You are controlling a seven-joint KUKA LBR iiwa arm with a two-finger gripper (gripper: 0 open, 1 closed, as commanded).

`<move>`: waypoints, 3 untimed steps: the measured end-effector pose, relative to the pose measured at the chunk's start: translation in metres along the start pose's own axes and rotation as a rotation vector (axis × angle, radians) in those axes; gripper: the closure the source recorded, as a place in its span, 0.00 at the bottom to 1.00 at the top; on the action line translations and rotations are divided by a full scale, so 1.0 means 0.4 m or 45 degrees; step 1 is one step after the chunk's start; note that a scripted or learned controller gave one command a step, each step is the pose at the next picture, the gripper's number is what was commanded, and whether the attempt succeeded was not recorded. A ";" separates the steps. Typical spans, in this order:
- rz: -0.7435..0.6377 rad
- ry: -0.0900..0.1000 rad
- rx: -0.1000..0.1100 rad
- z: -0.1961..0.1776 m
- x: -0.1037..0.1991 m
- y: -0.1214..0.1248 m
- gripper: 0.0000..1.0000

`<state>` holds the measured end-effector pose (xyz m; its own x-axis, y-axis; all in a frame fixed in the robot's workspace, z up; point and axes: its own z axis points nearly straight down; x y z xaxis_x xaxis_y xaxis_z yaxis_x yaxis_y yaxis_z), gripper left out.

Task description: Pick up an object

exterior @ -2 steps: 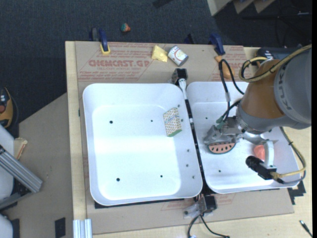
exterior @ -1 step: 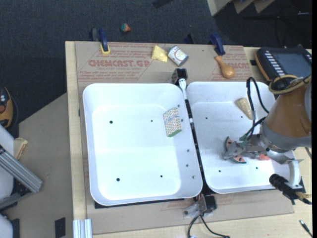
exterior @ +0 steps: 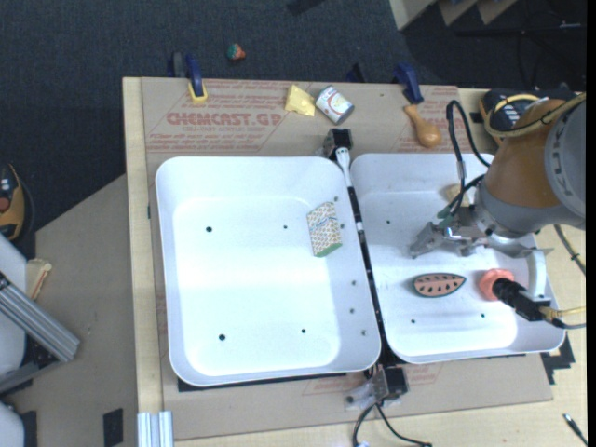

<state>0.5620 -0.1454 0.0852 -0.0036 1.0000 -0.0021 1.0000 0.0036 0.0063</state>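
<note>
In the right bin [exterior: 447,343], a watermelon-slice-shaped piece [exterior: 439,285], red with dark seeds, lies flat near the middle. An orange-red round object [exterior: 492,282] sits just to its right. My gripper [exterior: 426,241] hangs low over the right bin, a little above and left of the slice, and I see nothing held in it. The grey arm with its orange band [exterior: 521,170] reaches in from the right and hides part of the bin's back right. In the left bin [exterior: 186,203], a small patterned packet [exterior: 324,228] lies near the right wall.
Behind the bins on the cardboard bench lie a yellow piece [exterior: 300,101], a small white block [exterior: 334,105] and a brown wooden piece [exterior: 424,127]. Blue clamps [exterior: 195,74] hold the back edge. A tan object [exterior: 453,194] peeks out beside the arm.
</note>
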 end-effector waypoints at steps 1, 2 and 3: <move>-0.008 0.005 -0.006 -0.266 0.235 0.018 0.00; -0.005 0.004 0.001 -0.249 0.383 0.140 0.00; 0.001 0.001 -0.001 -0.249 0.380 0.271 0.00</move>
<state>0.6691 0.0071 0.1853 -0.0028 1.0000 -0.0013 1.0000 0.0028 0.0070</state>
